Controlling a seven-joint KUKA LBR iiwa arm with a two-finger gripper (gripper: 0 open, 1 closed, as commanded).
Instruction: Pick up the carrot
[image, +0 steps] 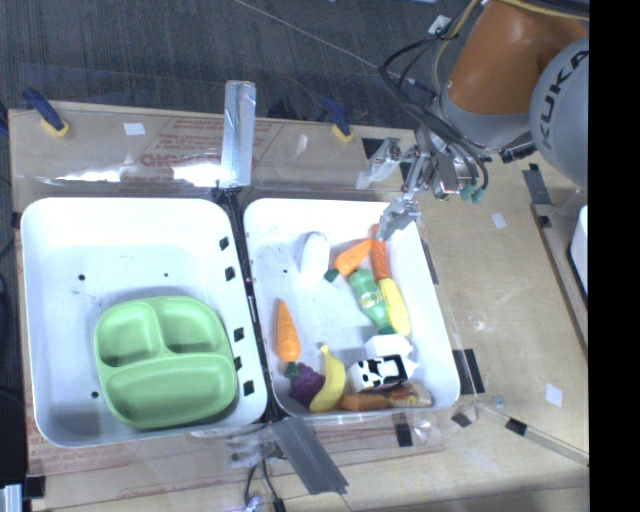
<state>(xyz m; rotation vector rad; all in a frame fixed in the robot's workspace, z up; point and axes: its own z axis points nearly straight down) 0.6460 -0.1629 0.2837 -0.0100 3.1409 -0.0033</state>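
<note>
A slim orange carrot (287, 332) lies lengthwise near the left wall of the right bin (440, 330), pointing up the view, with its lower end beside a purple toy (303, 381). Two more orange pieces (352, 257) (380, 259) lie at the bin's upper right. My gripper (399, 216) hangs over the bin's upper right corner, just above those orange pieces and well away from the slim carrot. Nothing is seen held in it.
The right bin also holds a white piece (313, 254), a green bottle (368, 297), a yellow piece (396, 306), a banana (331, 380) and a black-and-white item (384, 368). A green divided plate (165, 360) lies in the left bin (50, 260).
</note>
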